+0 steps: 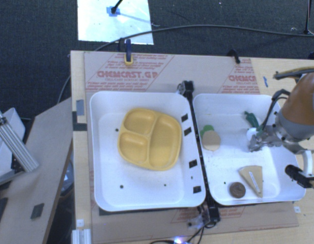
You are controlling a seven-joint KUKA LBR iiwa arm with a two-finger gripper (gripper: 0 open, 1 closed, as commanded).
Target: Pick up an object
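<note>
While the arm (302,105) reaches in from the right, your pincer (256,140) sits low over the right bin (225,103), near its middle-right area — whether it is open or closed, you cannot tell from this angle, and nothing is visibly caught in it.

Right bin contents, quick rundown:
- green-handled object (251,119) near the back, just above and left of the pincer, close to it
- round tan disc (211,140) on the left side, with a small green piece (207,129) touching its upper edge
- tan wedge-shaped piece (252,178) toward the front, apart from the pincer
- brown round object (237,189) at the front, just left of the wedge, near it but contact unclear

Left bin (106,136) holds a yellow divided plate (149,138) — three compartments, lying flat, roughly centred, slightly rotated. Small dark marks dot the bin floor around it.

Both bins sit side by side on the counter (162,67), on a sheet with red printed lettering. Black clips (191,149) run along the seam between the two bins. A cable (207,28) crosses the dark floor behind the counter, and a pale square sheet (114,14) lies on that floor at the top.
</note>
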